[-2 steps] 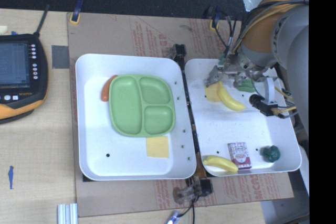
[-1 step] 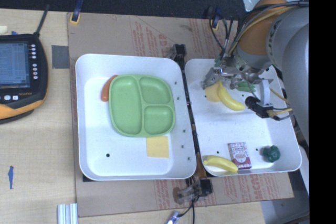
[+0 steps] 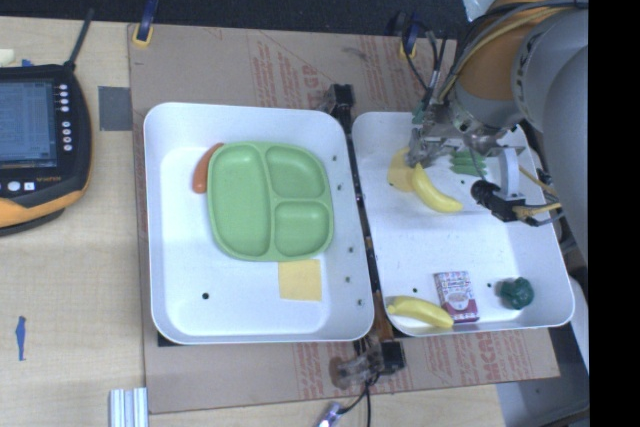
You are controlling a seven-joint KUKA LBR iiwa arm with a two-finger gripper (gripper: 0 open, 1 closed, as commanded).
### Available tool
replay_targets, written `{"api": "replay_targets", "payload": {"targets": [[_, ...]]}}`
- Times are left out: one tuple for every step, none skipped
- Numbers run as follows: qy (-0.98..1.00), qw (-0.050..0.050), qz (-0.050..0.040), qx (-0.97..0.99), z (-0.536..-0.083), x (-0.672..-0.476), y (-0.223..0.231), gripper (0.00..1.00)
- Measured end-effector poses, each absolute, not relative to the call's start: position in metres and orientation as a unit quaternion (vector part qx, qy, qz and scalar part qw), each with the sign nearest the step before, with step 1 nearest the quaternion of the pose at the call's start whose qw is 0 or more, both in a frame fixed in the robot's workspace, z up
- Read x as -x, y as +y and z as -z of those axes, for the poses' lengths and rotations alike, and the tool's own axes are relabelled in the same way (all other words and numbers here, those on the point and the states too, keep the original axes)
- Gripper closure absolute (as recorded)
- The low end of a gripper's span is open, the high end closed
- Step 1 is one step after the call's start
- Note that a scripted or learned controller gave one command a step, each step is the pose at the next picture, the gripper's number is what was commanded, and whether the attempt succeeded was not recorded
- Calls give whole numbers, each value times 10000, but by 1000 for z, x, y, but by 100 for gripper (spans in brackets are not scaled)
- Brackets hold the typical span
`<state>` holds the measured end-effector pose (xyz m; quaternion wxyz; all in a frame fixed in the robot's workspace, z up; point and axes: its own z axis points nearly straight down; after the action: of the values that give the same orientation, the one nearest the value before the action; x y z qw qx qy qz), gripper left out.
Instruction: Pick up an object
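Over the right bin, a banana is approached.
The gripper is lowered for grasping; its closure cannot be told.

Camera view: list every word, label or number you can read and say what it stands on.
None can be read.
Small red carton: printed front, too blurred.
Cardboard sheet: faint red print, illegible.
Handheld pendant: screen and buttons too small.

A bulky grey arm with an orange band, thin cables looping toward its metal hand.
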<state>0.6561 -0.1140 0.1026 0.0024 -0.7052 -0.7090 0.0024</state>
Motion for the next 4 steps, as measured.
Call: {"api": "replay_targets", "payload": {"targets": [[-7091, 25, -25, 7051, -102, -656, -114, 0], [-7083, 18, -19, 7059, -92, -656, -117, 0], [-7090, 24, -24, 7052, -103, -656, -117, 100], [-7090, 25, -25, 7052, -102, -656, -117, 0]]}}
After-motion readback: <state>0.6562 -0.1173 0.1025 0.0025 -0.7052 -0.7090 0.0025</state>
